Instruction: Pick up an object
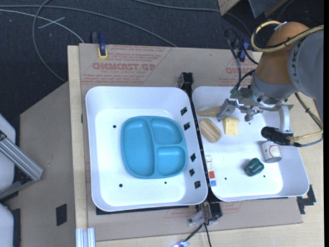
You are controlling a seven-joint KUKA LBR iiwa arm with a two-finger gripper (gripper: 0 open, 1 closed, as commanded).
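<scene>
Two shallow white bins are borne side by side on a desk (154,55) faced with printed cardboard; dark carpet (41,40) crossed by cables is seen beyond. A blue divided plate (153,146) lies in the left bin (97,138). In the right bin (288,179), the hand (237,107) hangs over a yellow block (231,126); whether it is clenched cannot be told. A tan oval piece (209,129) lies just beside, its long axis running diagonally.

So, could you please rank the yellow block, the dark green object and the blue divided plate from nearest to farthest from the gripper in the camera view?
Measured from the gripper:
1. Yellow block, in the right bin just below the gripper.
2. Dark green object, lower in the right bin.
3. Blue divided plate, in the left bin, across the divider.
</scene>
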